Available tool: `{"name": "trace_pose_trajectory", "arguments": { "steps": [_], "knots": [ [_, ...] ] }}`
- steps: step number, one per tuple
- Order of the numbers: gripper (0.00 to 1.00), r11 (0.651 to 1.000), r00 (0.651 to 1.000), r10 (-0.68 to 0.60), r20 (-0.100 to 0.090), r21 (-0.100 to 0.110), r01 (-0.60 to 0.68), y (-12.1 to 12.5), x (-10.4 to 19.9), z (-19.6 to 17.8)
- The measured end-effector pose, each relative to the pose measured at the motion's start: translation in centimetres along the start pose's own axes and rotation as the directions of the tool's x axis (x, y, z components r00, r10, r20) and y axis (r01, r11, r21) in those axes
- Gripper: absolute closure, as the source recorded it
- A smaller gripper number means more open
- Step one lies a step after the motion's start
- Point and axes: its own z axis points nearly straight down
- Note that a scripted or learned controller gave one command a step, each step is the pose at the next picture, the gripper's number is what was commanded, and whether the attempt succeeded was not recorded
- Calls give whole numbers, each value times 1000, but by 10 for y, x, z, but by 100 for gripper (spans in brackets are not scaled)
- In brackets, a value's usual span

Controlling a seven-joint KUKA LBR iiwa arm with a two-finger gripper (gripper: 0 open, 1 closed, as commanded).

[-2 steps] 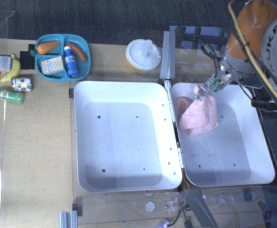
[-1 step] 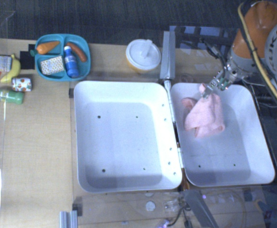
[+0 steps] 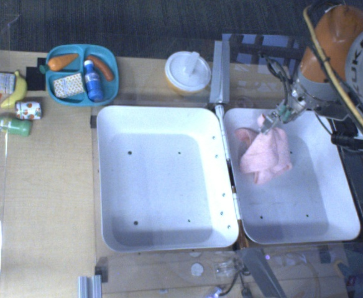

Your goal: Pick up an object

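Observation:
A crumpled pink cloth (image 3: 265,155) is in the right bin (image 3: 318,222), in its upper left part. My gripper (image 3: 272,123) reaches in from the upper right and is shut on the cloth's top edge. From that pinch the fabric is drawn up into a peak and spreads out below it. The cloth's lower part looks to rest on the bin floor.
The left bin (image 3: 163,228) sits beside the right one, with a metal divider (image 3: 217,73) behind them. On the bench at the back stand a white lidded bowl (image 3: 188,71), a blue tray of toy food (image 3: 82,74) and small toys (image 3: 10,104) at the far left.

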Motion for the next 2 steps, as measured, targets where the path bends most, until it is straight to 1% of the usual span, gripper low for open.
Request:
{"name": "trace_pose_trajectory", "arguments": {
  "steps": [1, 2],
  "knots": [
    [100, 1000, 1000, 29, 2, -1, -29, 11, -33, 2],
    [100, 999, 999, -34, -1, 0, 34, 33, 31, 14]
  ]
}}
